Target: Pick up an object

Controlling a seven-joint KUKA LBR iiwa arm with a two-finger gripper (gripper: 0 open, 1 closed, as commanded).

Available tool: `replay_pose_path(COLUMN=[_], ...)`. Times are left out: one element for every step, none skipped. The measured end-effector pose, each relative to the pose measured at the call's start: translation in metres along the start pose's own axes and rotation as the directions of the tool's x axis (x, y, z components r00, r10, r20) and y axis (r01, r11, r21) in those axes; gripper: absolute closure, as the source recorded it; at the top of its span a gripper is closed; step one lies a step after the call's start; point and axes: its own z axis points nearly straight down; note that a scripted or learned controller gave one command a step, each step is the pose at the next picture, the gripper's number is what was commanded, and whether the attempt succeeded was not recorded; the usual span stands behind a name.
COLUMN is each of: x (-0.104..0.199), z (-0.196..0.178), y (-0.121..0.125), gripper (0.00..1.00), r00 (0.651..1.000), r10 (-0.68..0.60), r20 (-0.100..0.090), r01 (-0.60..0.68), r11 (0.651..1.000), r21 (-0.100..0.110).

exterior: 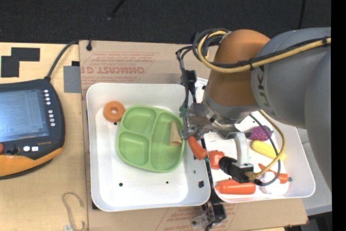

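Tan wedge [174, 134], a small pale-brown piece, narrow at the top and wider toward the bottom, with a rough, bread-like surface. It lies in the right-hand compartment of a green divided plate [141, 140], close against that plate's right rim and leaning slightly. The plate sits in the left bin [102, 170], toward that bin's right wall.

The gripper [190, 128] is low over the seam where the two bins meet, just right of the wedge, and its dark parts reach the plate's rim. The wedge is beside the gripper, not visibly within its grasp. Whether they touch cannot be told, nor whether the gripper is open or closed, since the wrist and cables cover its tips. Above it are the orange band [238, 67] and the grey arm [292, 78], which cover much of the right bin [300, 173].

An orange-red elongated piece [197, 149] lies at a slant just below the gripper, across the bins' shared edge. An orange ring [113, 111] rests on the left bin's floor, touching the plate's upper left rim.

In the right bin are a bunch of purple grapes [261, 132], a yellow piece [263, 149] just below it, and a carrot [235, 187] along the near wall.
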Motion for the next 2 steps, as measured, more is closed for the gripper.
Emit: replay_pose_path(x=[-0.0074,-0.007], z=[-0.0098,-0.0113], y=[0.0165,0.0093], gripper=[1.0,1.0], r00=[1.0,1.0], r10=[0.003,0.004], r20=[0.002,0.002], r01=[-0.003,-0.004], r11=[1.0,1.0], r21=[-0.004,0.0])
